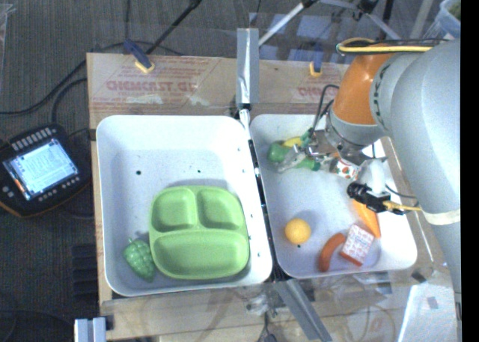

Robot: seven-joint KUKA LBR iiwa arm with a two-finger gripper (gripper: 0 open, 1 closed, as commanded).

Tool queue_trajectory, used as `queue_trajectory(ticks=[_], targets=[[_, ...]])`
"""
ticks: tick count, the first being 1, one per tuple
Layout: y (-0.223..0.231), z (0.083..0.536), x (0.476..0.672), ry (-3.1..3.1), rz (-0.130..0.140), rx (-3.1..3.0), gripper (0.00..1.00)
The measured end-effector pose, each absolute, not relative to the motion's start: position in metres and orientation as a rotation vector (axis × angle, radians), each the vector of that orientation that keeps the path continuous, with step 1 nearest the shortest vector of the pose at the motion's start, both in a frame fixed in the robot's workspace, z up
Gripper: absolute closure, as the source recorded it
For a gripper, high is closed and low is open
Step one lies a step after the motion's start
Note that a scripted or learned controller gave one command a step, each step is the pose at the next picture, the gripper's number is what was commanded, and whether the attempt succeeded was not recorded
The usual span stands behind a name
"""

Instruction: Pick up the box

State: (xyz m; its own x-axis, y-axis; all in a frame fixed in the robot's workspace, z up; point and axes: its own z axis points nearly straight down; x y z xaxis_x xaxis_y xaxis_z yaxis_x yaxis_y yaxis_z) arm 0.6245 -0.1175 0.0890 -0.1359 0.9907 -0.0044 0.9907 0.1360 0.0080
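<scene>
The gripper (303, 155) is down in the far part of the right bin (281, 251), hanging beside a small green toy (278, 152) and some yellow-and-green bits crowded around its tip, and from this angle I cannot tell whether it is released, clenched or grasping anything, because the clutter and the wrist hide that end. The box (357, 245), the little red-and-white carton, lies well apart from the gripper, down toward the near corner of the same bin on the arm's side, tilted and touching a red-orange sausage-shaped toy (330, 251), with an orange carrot-like piece (367, 220) just above it. A yellow ball (298, 230) sits between the gripper and the box, a little off to the side. The other bin, away from the gripper, holds a green divided plate (199, 232) and a knobbly green toy (139, 258), neither of which matters here. By my reading this is the approach step and the box is not yet reached: nothing is lifted and the target sits untouched. The next move calls for travelling across the bin toward the near corner, clearing the ball, then lining up over the carton's narrow sides so the descent does not catch the sausage or carrot pressed against it.
</scene>
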Motion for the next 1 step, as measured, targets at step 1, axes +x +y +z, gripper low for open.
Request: queue_trajectory(ticks=[1], targets=[[-0.1543, 0.2349, 0.5925, 2.449, -0.004, 1.964, 0.0]])
